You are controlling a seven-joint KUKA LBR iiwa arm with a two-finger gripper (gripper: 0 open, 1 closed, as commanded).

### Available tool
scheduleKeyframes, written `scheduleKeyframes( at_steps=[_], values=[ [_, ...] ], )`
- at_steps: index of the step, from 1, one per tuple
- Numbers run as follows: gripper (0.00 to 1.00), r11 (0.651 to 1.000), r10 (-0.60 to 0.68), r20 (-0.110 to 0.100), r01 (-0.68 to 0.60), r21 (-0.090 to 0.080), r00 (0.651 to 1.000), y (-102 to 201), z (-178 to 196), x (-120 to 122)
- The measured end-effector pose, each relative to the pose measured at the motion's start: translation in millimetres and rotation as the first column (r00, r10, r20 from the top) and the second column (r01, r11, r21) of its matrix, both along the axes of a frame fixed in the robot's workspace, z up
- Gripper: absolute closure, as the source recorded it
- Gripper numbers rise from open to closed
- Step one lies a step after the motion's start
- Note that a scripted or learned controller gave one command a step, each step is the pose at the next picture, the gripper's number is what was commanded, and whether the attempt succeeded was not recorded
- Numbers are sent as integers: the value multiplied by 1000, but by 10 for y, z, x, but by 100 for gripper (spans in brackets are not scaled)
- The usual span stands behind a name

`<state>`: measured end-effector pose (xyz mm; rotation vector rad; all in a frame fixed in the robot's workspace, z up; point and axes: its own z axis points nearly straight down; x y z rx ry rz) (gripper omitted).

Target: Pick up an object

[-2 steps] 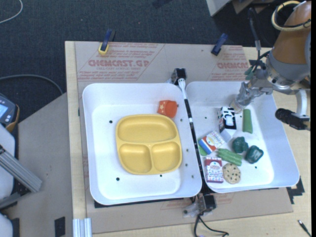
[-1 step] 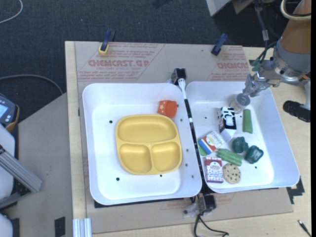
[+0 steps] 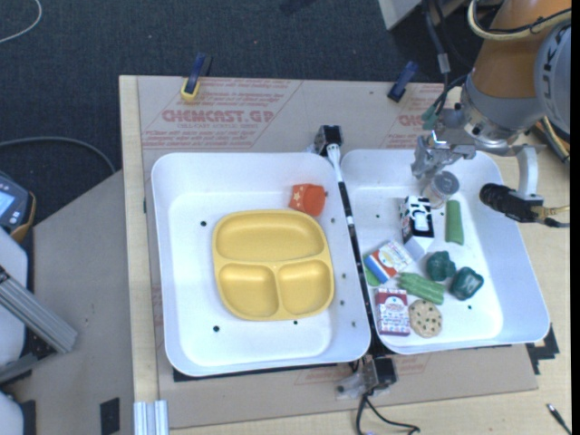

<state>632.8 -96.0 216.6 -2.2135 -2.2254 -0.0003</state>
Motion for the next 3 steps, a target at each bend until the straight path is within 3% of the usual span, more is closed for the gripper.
scheduleKeyframes(
  at_steps=[2,3],
  values=[
    [100,1000,1,7,-1,-1,1000,998,159,241],
    [100,1000,-1,5,1,-2,1000,1450,123,244]
  ],
)
